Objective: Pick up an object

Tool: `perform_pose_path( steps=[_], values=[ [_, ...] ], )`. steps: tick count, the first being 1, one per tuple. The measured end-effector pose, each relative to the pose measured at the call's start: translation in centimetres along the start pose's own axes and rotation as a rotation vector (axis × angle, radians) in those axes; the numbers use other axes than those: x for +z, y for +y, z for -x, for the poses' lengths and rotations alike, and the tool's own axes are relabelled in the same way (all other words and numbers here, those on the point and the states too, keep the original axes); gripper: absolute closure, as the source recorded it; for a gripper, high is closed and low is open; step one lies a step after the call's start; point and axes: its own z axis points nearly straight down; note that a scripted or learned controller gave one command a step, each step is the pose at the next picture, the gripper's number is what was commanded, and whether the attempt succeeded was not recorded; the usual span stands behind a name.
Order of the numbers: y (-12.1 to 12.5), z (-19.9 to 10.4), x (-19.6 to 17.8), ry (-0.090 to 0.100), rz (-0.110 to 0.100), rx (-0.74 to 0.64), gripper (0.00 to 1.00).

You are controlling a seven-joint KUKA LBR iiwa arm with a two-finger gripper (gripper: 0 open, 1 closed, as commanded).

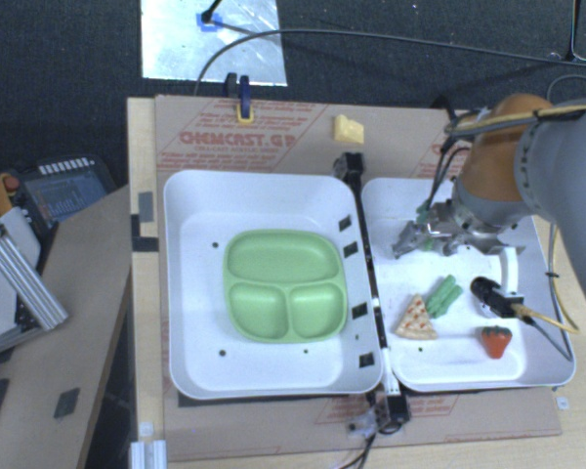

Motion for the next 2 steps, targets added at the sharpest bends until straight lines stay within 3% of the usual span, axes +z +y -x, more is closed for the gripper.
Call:
perform_pose_path(
  steps=[1, 2],
  values=[
    [0.1, 0.0, -1.3, -0.001, 0.004, 0.000, 1.00],
    [0.7, -0.5, -7.5, -0.001, 0.006, -0.004, 1.00]
  ],
)
